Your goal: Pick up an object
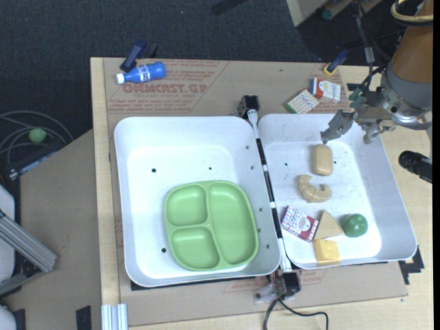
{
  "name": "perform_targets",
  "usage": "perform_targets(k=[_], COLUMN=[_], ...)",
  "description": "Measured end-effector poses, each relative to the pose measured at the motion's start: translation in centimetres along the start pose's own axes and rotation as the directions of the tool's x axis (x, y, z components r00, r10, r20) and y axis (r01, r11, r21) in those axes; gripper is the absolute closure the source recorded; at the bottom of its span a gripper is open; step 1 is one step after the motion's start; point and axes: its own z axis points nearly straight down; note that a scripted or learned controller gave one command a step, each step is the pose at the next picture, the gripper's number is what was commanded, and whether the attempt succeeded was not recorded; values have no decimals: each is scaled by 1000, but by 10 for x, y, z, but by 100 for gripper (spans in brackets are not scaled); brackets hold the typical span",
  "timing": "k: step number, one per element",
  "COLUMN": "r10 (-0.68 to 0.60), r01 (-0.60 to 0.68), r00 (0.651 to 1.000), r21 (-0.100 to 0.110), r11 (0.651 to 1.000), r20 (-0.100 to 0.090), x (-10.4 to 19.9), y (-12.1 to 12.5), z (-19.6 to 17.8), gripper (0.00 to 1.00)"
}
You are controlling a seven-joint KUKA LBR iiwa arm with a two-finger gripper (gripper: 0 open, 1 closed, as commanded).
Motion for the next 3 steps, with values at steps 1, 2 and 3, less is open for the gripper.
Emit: perform_targets(k=[1,2,3], r10=[1,0,1], r01=[-1,0,-1], r00=[1000,1000,1000], r21=[3,2,-1], r11=[1000,1000,1000], r20=[-1,-1,0], x=[-5,0,0], y=[-31,-17,-16], z=[104,174,163], gripper=[0,0,100])
